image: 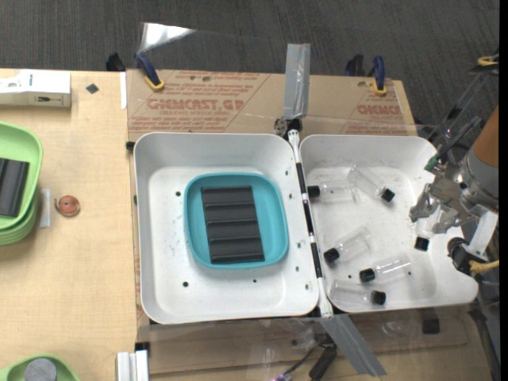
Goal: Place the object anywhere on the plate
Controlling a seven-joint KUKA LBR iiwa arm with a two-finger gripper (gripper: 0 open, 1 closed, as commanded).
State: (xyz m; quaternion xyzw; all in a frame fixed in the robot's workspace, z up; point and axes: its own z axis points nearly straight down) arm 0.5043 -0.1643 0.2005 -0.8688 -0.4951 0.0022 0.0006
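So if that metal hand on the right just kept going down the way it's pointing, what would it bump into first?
Probably the black-capped clear vial just below the hand, or else the floor of the right bin. Depth is hard to judge from this slanted view.

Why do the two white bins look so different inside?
The left bin holds one big teal plate with a dark ribbed insert; the right bin holds several small clear vials with black caps, like one near its middle. The left bin's load sits tidy in the middle; the right bin's vials lie scattered, pointing different ways. The pincer hangs over the right bin's far edge, not the left bin. Both are shallow, white and side by side.
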